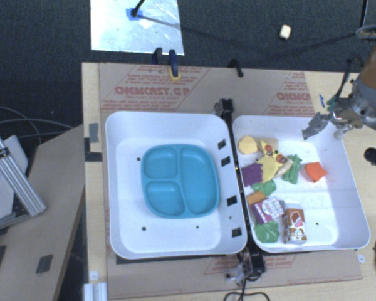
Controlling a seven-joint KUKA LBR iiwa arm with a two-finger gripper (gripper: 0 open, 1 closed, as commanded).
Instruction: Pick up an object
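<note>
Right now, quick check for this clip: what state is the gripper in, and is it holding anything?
Gripper: above the top right corner of the right bin, nothing seen in it; open or closed cannot be told.

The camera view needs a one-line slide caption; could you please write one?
Gripper poised over right bin of toy food; blue divided plate sits in left bin.

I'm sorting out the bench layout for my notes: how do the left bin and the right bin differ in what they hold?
The left bin holds one thing, a blue divided plate lying flat near its middle; the right bin holds a jumble of small toys, among them an orange block and a yellow round piece. The gripper hangs over the right bin's far edge, not the left bin. Both are shallow, white and side by side.
</note>
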